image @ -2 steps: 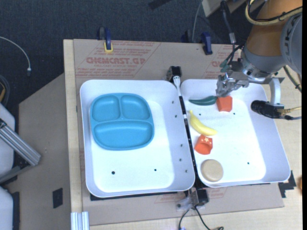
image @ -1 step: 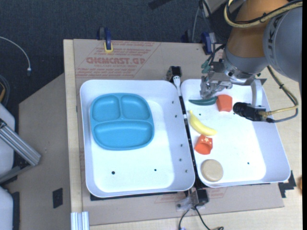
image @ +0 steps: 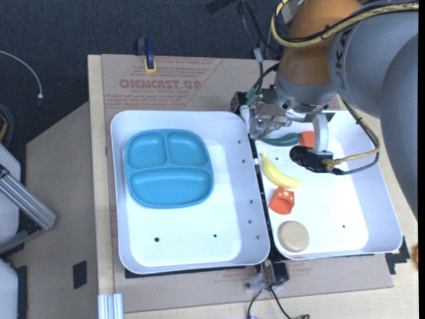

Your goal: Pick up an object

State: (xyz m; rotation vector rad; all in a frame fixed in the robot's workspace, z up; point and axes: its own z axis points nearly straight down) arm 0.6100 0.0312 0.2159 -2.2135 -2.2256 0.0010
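Camera view from above shows a yellow banana lying in the right white bin, close to that bin's left wall and tilted, its upper end toward the far side. Just below the banana sits a small red piece, and below that a round beige disc near the front edge. Above the banana, at the far left corner of the same bin, a teal object and a small orange piece lie partly under the robot's hand. The hand hovers over that corner, just beyond the banana's upper end; whether it is released or clenched I cannot tell. The grey arm with its orange band enters from the right. The left white bin holds a blue divided plate. Both bins rest on a brown counter.
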